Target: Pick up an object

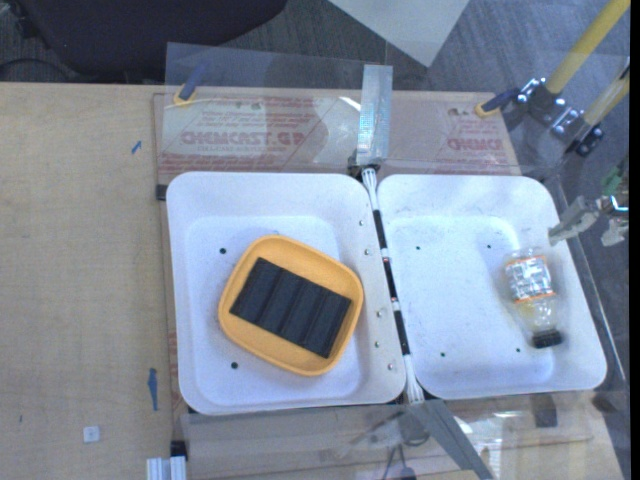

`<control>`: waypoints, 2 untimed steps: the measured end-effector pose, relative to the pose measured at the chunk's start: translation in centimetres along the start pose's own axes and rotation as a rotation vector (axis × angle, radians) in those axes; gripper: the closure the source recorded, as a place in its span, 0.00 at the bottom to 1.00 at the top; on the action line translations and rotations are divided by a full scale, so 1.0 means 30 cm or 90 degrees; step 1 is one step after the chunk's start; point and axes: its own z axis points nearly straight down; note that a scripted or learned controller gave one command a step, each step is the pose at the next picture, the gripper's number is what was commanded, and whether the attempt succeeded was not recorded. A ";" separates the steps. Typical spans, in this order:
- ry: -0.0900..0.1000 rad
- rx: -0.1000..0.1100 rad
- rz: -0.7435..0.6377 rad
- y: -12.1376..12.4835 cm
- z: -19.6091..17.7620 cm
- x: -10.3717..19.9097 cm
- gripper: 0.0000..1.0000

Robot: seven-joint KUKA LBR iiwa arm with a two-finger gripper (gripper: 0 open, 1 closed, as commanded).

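Observation:
A yellow-orange dish [290, 305] with a black ridged insert lies tilted in the left bin [200, 228]. In the right bin [450, 228], a small clear plastic bottle [530, 288] lies on its side near the right wall. It has an orange-banded label, and its black cap [546, 338] points toward the front edge.
A metal divider post [375, 113] stands behind the seam between the bins, on a clear sheet with red print. Yellow rods [590, 33] and metal clamps [555, 108] sit at the far right, beyond the right bin. Bare wooden bench [70, 268] extends to the left.

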 end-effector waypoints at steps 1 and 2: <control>0.001 0.000 -0.005 -0.164 0.510 -0.008 0.00; -0.003 -0.007 -0.046 -0.134 0.623 0.182 0.00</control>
